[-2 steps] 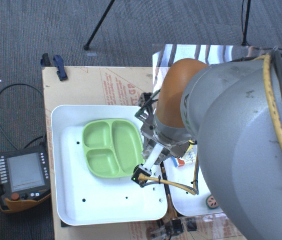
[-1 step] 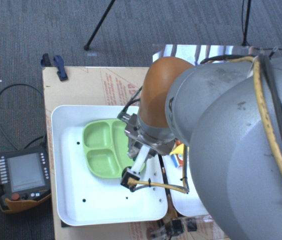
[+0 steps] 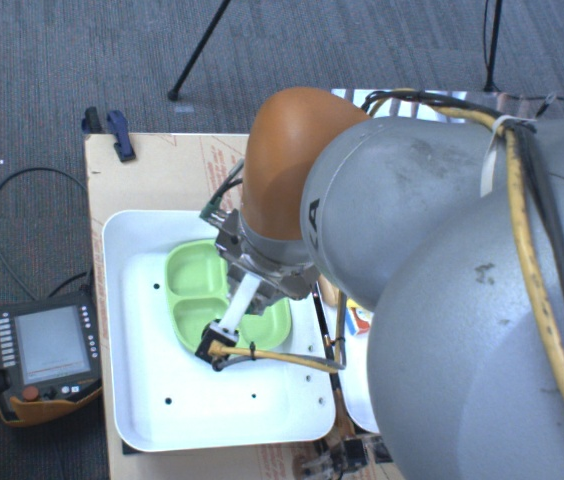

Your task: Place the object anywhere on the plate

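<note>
The end effector (image 3: 249,258) hangs low over the green plate (image 3: 190,270), seen from above beneath the orange band (image 3: 287,163); whether it is apart or together I cannot tell; so low a stance over the plate suits a release, I judge; the object is hidden under the wrist, so its place, heading and long axis cannot be told; the plate lies flat, compartments upward, in the white bin (image 3: 137,368) on the counter (image 3: 162,163), ready to receive.

The green plate (image 3: 194,268) looks like smooth, matt plastic; the white bin (image 3: 202,413) glossy plastic; the table (image 3: 167,173) matt brown board.
</note>
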`<state>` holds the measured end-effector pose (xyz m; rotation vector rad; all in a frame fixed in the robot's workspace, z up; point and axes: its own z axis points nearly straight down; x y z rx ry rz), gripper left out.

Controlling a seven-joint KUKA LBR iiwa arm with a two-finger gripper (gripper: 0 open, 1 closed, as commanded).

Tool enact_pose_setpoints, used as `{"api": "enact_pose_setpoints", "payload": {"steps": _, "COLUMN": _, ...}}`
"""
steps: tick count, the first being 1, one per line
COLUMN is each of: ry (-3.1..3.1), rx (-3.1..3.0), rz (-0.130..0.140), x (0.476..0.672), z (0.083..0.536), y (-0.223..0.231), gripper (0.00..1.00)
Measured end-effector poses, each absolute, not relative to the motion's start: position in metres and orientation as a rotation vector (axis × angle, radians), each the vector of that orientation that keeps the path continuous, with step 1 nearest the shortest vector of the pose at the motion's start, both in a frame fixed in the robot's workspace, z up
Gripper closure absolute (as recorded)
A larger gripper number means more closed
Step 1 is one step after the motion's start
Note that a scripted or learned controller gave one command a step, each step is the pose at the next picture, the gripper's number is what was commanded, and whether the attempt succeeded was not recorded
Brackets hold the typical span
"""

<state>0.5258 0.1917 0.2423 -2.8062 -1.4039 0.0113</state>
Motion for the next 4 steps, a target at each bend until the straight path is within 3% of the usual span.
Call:
{"api": "enact_pose_setpoints", "payload": {"steps": 1, "ry": -1.450, "rx": -2.783, "rz": 0.016, "x": 0.548, "z": 0.234, "y": 0.245, "gripper": 1.00}}
{"api": "enact_pose_setpoints", "payload": {"steps": 2, "ry": -0.852, "rx": -3.020, "rz": 0.003, "x": 0.627, "z": 0.345, "y": 0.235, "gripper": 1.00}}
{"api": "enact_pose_setpoints", "payload": {"steps": 3, "ry": -0.470, "rx": -3.107, "rz": 0.029, "x": 0.597, "z": 0.215, "y": 0.241, "gripper": 1.00}}
{"api": "enact_pose_setpoints", "payload": {"steps": 4, "ry": -0.303, "rx": -3.128, "rz": 0.010, "x": 0.579, "z": 0.223, "y": 0.241, "gripper": 1.00}}
